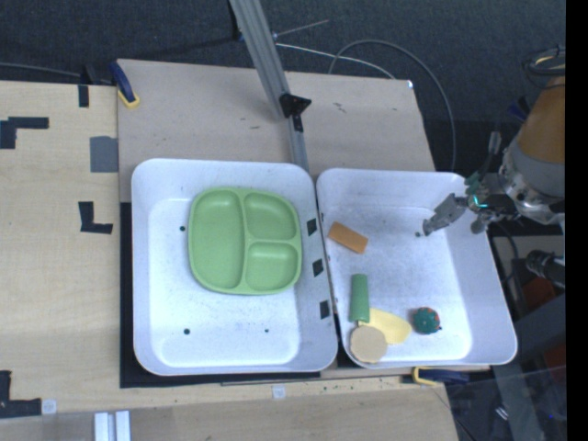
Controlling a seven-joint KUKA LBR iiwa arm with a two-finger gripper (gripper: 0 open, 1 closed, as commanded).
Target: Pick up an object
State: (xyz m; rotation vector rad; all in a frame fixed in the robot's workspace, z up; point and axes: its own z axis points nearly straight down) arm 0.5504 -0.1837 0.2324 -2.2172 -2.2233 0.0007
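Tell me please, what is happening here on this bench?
A grey robot arm reaches in from the right, and its end effector hovers over the upper right part of the right white bin, holding nothing. In that bin lie an orange rectangular block, a green cylinder, a yellow flat piece, a tan round disc and a small dark green ball. The left white bin holds a green divided plate.
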